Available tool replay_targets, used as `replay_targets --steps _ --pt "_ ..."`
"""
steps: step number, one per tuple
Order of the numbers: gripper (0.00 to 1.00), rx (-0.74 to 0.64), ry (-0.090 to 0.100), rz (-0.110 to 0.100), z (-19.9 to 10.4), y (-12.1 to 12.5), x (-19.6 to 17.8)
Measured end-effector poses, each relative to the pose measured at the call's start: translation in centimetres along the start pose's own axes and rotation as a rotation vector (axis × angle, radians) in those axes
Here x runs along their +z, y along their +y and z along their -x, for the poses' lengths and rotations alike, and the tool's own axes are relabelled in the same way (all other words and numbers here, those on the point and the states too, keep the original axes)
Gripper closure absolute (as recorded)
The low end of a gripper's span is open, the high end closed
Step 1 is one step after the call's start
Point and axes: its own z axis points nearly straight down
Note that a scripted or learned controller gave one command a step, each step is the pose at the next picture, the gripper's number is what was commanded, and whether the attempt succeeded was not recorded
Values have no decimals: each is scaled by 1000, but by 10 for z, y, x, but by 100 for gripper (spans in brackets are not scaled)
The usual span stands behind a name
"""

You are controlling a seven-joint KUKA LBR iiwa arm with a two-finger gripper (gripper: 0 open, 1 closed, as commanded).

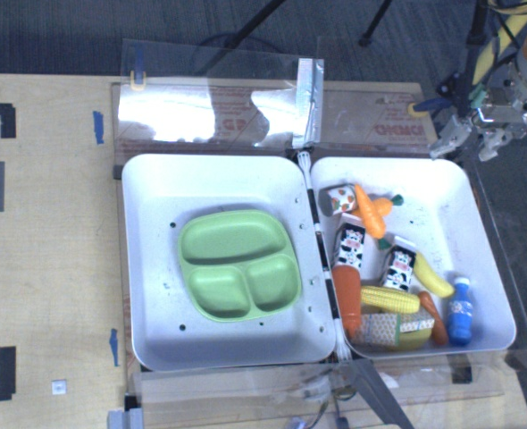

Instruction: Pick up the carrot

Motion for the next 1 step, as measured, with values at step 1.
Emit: replay_targets --steps 1 --pt "0 62 0 -1 -31 1 99"
